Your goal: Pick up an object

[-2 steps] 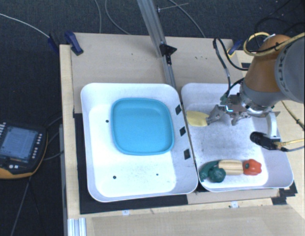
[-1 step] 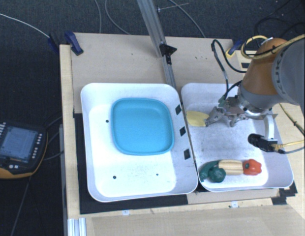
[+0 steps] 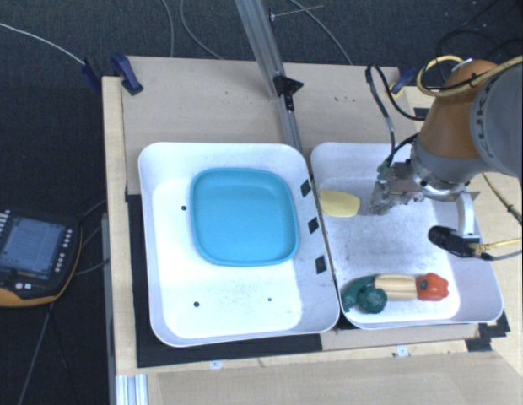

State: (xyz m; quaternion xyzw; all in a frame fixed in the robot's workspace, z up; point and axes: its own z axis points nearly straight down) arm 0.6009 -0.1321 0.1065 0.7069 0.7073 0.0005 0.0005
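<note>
In the right bin (image 3: 464, 315) a pale yellow object (image 3: 338, 203) lies at the far left, near the divider. My gripper (image 3: 381, 202) hangs just to its right, low over the bin floor, with the grey and orange wrist above it. Along the near wall lie a dark green object (image 3: 363, 297), a tan stick-shaped object (image 3: 395, 287) and a red one (image 3: 432, 287), end to end.
The left bin (image 3: 164, 310) holds a light blue square plate (image 3: 244, 216). An aluminium post (image 3: 266, 40) slants over the bench between the bins. A black cable end (image 3: 451, 240) hangs from the arm over the right bin. Bare bin floor lies between gripper and near-wall objects.
</note>
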